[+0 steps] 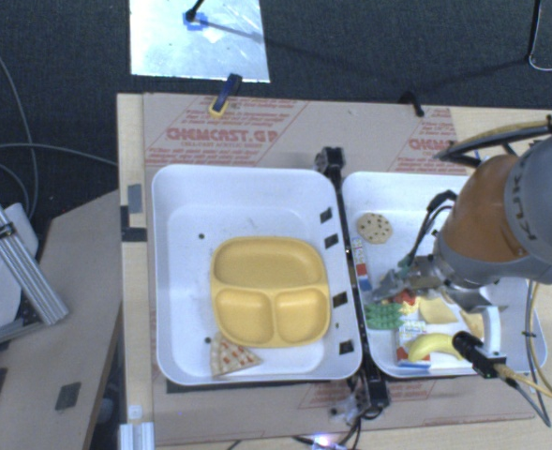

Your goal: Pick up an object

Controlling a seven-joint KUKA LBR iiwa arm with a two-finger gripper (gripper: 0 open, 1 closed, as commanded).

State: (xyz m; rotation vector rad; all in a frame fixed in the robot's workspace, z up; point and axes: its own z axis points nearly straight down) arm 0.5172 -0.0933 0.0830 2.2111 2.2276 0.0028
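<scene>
In the right bin (388,190), my gripper (389,286) hangs low on the left side, just above a green toy (380,316) and small red pieces (408,299). A round cookie (375,227) lies farther back in that bin. A yellow cheese wedge (434,310), a banana (429,345) and a white card (411,329) lie toward the front, partly under the arm. I see nothing held in the gripper.
The left bin (186,242) holds a yellow divided plate (271,289) and a pizza slice (231,355) at its front edge. A black divider (343,251) runs between the bins. The arm's orange band (482,216) covers the right bin's right side.
</scene>
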